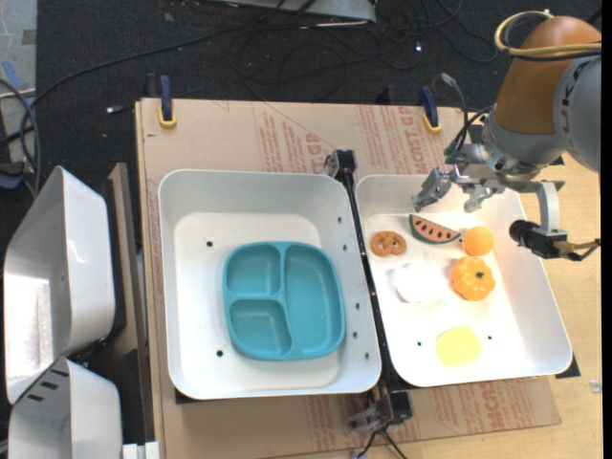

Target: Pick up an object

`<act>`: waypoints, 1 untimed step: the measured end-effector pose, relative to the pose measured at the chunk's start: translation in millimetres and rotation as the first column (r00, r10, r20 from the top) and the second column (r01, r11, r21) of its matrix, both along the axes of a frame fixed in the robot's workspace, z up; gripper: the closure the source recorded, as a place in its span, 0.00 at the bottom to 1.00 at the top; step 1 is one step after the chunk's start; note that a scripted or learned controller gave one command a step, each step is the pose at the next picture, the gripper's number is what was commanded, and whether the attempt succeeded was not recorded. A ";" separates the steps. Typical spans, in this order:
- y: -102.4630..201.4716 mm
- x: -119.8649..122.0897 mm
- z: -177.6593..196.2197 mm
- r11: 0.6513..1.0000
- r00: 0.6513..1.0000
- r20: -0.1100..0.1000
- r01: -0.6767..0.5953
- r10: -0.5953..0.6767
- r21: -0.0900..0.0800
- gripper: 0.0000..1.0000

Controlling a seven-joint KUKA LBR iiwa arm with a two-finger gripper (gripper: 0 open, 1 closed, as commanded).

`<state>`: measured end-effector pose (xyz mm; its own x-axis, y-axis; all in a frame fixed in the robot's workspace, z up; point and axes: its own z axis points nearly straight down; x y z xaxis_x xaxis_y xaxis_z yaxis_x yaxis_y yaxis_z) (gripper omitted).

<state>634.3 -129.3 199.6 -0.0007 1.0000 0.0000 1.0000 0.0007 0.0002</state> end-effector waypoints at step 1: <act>6.4 7.9 -50.4 1.000 1.000 -0.002 -0.003 0.003 0.000 0.00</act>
